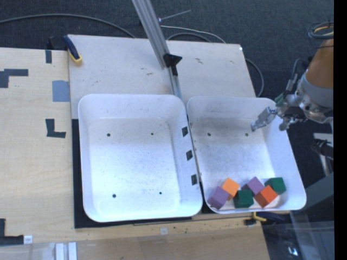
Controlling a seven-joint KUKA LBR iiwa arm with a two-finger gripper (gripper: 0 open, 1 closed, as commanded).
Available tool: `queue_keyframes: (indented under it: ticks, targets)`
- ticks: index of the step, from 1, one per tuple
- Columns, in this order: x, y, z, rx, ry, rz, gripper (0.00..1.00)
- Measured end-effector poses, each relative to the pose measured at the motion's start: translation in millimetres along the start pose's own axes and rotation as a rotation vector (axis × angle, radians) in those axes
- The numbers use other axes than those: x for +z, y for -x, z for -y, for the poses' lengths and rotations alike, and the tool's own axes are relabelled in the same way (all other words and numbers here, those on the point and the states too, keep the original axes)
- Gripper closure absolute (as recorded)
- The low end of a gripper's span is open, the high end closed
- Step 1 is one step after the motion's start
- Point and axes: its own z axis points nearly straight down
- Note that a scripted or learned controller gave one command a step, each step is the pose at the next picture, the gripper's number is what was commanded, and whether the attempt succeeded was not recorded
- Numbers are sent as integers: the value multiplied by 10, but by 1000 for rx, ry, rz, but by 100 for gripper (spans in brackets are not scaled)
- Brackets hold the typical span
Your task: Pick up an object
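gripper (274, 118): fingers spread, holding nothing, over right bin (217, 112) far edge | blocks (246, 193): clustered at near edge, row running left-right | no single long axis

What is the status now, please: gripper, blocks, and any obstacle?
Gripper over right bin's far right side, holding nothing. Blocks bunched in that bin's near corner, untouched. Nothing between gripper and blocks.

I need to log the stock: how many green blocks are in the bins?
2, both in the right bin near its front edge: one green block between the purple and red ones, another at the cluster's right end. None seems hidden.
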Motion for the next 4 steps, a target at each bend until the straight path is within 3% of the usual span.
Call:
queue_keyframes:
  ticks: [1, 2, 3, 4]
  targets:
    - [-99, -8, -4, -2, 0, 0, 100]
    - [-1129, -692, 333, -5, 9, 0, 100]
    - [-390, -1333, 896, -3, -11, -4, 100]
    - [994, -368, 477, 5, -6, 1, 100]
